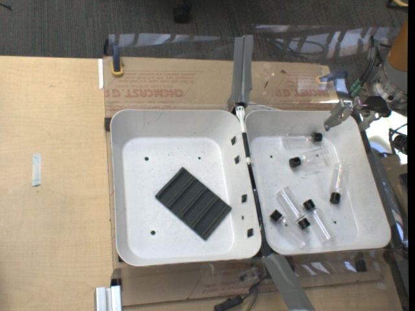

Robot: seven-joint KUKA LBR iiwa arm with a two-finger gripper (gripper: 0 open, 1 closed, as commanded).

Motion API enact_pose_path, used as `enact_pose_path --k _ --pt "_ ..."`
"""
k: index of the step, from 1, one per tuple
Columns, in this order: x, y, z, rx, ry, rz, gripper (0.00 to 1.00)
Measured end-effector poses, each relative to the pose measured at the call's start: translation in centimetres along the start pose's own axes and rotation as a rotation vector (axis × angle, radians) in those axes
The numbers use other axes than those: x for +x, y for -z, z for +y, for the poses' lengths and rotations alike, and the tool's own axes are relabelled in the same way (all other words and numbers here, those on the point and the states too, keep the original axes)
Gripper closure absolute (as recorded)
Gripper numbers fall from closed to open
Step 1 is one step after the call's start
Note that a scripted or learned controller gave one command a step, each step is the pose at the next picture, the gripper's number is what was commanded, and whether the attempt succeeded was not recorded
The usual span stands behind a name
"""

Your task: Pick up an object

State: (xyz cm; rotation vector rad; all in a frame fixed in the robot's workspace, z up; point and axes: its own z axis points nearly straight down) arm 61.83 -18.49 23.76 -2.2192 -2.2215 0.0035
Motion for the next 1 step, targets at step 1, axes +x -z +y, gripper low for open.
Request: enact_pose_path --k 1 --pt "0.30 -14.57 -1.24 -0.003 0.036 -0.001 0.00"
